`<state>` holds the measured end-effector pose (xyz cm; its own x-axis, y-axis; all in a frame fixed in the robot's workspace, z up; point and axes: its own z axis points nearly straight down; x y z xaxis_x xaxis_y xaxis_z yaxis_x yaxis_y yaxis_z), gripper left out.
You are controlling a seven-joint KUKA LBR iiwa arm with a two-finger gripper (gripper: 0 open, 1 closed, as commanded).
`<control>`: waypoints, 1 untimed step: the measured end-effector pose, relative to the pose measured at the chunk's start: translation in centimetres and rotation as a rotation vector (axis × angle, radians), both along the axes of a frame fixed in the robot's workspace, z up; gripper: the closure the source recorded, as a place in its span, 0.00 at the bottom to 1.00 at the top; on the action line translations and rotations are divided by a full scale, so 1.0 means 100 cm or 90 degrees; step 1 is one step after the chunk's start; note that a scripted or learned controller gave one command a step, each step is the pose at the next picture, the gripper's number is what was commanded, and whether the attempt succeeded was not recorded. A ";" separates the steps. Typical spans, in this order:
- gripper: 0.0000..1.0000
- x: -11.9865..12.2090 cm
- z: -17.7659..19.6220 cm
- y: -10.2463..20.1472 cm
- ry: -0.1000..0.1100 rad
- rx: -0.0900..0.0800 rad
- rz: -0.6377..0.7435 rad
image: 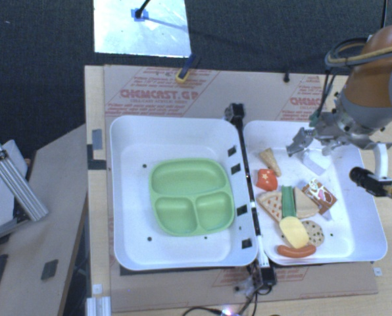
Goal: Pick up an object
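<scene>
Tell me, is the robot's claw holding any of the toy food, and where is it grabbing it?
No, nothing sits between the fingers of the gripper. It hangs over the back of the right bin, apart from the toy food.

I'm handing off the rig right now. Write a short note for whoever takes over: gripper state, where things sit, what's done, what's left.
Gripper: hovering over the back of the right bin, nothing visible between its fingers; I can't tell if it's open or shut.
Things: toy food is clustered at the right bin's front-left: cone, tomato, green stick, yellow piece, cookie, sausage, small packet.
The left bin holds a green divided tray.
Done: no pick yet.
Left: grasp and lift one object; the cone lies nearest.
</scene>
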<state>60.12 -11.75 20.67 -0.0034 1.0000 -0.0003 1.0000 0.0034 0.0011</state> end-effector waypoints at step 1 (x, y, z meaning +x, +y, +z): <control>0.00 -0.009 -0.047 -0.002 0.002 0.000 -0.002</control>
<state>59.23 -11.90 15.96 -0.0010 1.0000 0.0003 1.0000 0.0010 -0.0020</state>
